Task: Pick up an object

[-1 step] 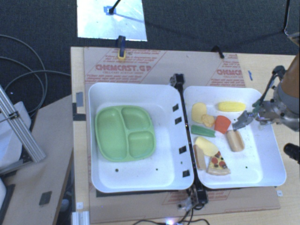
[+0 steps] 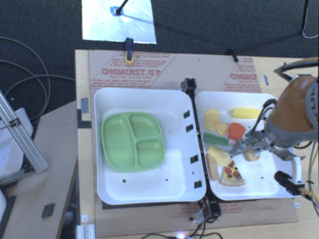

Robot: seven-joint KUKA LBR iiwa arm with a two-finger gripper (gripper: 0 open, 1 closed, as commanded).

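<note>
The right bin (image 2: pixel 259 190) holds several toy foods: a corn cob (image 2: pixel 245 113), a pale yellow piece (image 2: pixel 212 117), a red-orange piece (image 2: pixel 237 131), a green stick (image 2: pixel 215 139), a yellow wedge (image 2: pixel 218 156), a pizza slice (image 2: pixel 233 174) and a small beige piece (image 2: pixel 252 155). My gripper (image 2: pixel 242 148) is low in this bin, in the middle of the pile. It sits just below the red-orange piece and right beside the beige piece. The arm's wrist (image 2: pixel 294 113) hides part of the bin's right side.
The left bin (image 2: pixel 114 96) holds a green divided plate (image 2: pixel 133 141). A black divider with clips (image 2: pixel 197 143) runs between the bins. A black part of the arm (image 2: pixel 286 182) hangs over the right bin's lower right corner.
</note>
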